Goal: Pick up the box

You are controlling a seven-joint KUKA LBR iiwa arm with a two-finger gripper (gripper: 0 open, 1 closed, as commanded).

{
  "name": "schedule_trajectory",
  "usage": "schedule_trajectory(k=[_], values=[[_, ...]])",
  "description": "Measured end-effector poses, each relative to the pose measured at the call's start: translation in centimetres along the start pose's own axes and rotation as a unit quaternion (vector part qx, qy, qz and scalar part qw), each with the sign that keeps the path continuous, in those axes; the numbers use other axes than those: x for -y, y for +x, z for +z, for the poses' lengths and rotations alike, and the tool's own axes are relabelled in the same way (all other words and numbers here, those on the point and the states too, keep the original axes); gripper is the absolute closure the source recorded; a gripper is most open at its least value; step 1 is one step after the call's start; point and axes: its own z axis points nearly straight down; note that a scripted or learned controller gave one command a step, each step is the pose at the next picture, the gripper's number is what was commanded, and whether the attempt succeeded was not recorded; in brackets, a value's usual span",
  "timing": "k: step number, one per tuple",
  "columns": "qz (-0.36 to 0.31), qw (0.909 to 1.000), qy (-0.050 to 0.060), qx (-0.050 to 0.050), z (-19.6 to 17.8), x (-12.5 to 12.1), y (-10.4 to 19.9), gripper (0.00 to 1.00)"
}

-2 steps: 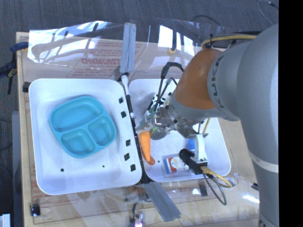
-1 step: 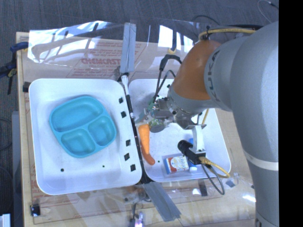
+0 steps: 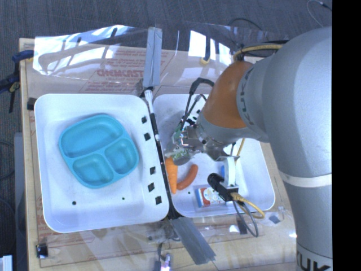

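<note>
Holding blue tray [image 3: 99,149]: left bin [image 3: 51,208]; right bin [image 3: 265,179]: box [image 3: 211,196], carrot [image 3: 171,174].

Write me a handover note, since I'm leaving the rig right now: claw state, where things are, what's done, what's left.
Claw: low over the right bin, at its left side; finger state not discernible.
Box: lying in the right bin near its front edge, apart from the claw, not held.
Carrot and sausage: between claw and box.
Blue tray: in the left bin.
Done: no pickup yet.
Left: move to the box, grasp, lift.

robotics lab | bench [image 3: 84,239] | two white bins [image 3: 51,208] | carpet floor [image 3: 67,10]
</note>
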Motion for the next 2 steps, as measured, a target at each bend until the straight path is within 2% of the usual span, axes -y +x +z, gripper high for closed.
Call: schedule_trajectory(k=[1, 2], values=[[0.002, 1.0, 0.0, 0.0, -5.3, -0.4, 2.3, 1.0], [-0.005, 1.0, 0.0, 0.0, -5.3, -2.0, 1.5, 1.0]])
